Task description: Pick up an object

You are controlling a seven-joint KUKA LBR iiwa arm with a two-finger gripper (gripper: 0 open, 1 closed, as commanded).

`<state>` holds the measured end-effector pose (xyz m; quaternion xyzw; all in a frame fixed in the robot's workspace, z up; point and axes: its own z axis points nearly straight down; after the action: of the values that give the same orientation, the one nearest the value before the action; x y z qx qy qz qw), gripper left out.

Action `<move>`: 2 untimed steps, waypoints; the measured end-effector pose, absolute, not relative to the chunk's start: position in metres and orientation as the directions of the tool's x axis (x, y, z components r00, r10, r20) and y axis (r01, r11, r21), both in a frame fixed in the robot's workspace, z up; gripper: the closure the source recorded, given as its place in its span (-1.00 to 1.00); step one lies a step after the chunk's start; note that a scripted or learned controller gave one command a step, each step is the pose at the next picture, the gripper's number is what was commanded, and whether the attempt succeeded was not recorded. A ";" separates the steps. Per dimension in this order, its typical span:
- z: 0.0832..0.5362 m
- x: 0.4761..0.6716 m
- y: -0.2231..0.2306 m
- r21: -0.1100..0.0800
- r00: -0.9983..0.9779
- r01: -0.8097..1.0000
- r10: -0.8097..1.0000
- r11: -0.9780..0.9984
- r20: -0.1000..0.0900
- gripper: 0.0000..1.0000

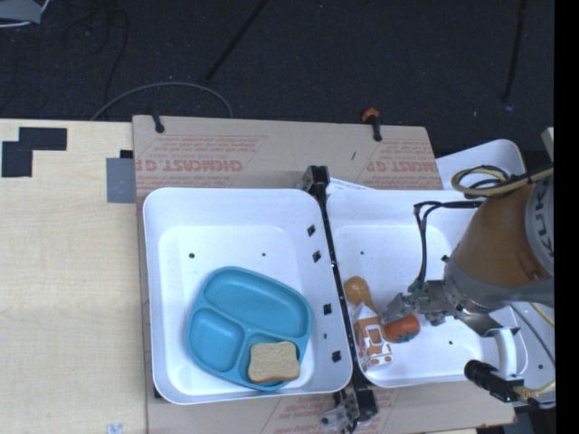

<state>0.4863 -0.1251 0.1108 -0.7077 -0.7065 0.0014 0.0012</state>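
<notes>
Hovering in the right bin [425,220], gripper [404,314] is sitting on the orange-red object [404,329]; jaw state — cannot tell.

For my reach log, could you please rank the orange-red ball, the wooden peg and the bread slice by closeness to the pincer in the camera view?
1. Orange-red ball: right bin, right at the pincer.
2. Wooden peg: right bin, slightly left of the pincer.
3. Bread slice: on the blue divided plate, left bin.
</notes>
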 end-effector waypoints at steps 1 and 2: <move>0.122 0.486 -0.126 -0.005 0.007 1.000 1.000 -0.007 0.002 1.00; 0.164 0.482 -0.130 -0.002 0.006 1.000 1.000 -0.006 0.001 1.00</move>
<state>0.4817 -0.1302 0.1644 -0.7091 -0.7051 0.0003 0.0008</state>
